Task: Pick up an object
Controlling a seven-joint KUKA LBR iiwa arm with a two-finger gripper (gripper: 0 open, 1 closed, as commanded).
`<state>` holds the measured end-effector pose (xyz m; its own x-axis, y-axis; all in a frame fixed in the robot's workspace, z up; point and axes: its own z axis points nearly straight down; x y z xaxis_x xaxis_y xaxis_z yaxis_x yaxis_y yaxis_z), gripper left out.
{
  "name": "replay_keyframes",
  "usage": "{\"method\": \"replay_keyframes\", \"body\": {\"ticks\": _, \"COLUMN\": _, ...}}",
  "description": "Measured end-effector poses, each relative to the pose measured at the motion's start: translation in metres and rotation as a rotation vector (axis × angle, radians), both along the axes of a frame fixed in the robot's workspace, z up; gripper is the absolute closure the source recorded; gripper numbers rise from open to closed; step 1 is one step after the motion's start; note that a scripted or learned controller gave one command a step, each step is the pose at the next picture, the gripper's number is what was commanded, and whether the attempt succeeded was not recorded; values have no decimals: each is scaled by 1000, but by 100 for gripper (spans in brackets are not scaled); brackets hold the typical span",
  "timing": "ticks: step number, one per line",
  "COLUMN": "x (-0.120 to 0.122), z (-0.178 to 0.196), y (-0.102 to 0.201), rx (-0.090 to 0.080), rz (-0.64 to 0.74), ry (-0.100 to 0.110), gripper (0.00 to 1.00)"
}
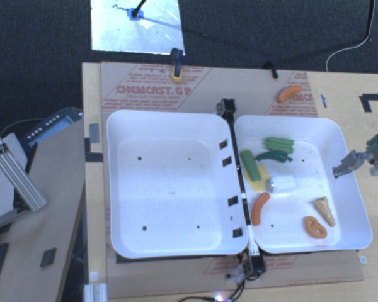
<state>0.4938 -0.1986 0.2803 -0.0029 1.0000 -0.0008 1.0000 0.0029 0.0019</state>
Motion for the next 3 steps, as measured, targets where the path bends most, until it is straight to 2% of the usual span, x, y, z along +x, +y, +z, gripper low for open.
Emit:
{"method": "replay_keyframes", "body": {"ticks": 1, "x": 7, "z": -143, "y": 34, "rx": 6, "rz": 3, "ry": 13, "gripper": 0}}
{"method": "replay_keyframes", "body": {"ticks": 2, "x": -6, "z": -195, "y": 108, "rx": -4, "rz": 0, "ry": -6, "gripper": 0}}
{"method": "replay_keyframes", "body": {"ticks": 3, "x": 65, "z": -195, "y": 105, "rx": -1, "rz": 3, "ry": -6, "gripper": 0}}
